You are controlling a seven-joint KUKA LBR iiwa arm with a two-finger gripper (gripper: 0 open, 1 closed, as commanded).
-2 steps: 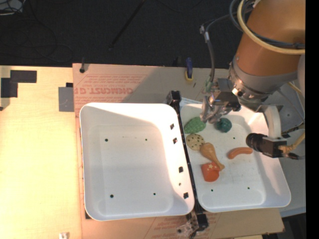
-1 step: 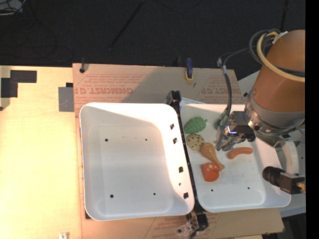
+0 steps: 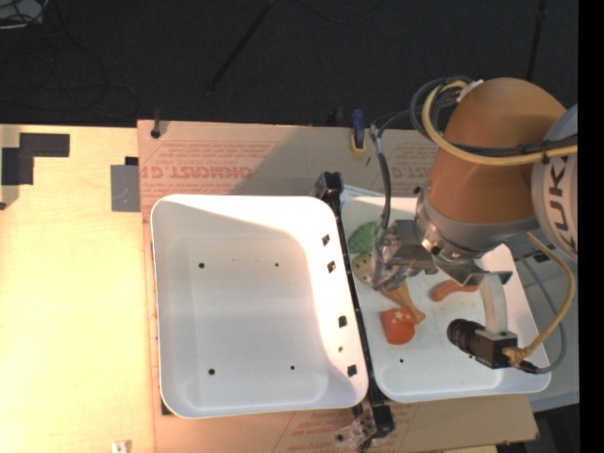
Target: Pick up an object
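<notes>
Dark floor with loose cables lies beyond the pale plywood bench [image 3: 66, 281], where a sheet of printed brown cardboard [image 3: 236, 163] underlies two shallow white plastic bins. Left of the black clips at the shared rim sits the left bin [image 3: 245, 300]; right of them, the right bin [image 3: 425, 376] holds the clutter — a small red block-like toy [image 3: 399, 326], an orange curved piece [image 3: 451, 291], something green and rounded [image 3: 362, 239]. The gripper [image 3: 389, 270] hangs low just above the red toy, presumably lining up a grasp; whether it grips anything I cannot tell.
</notes>
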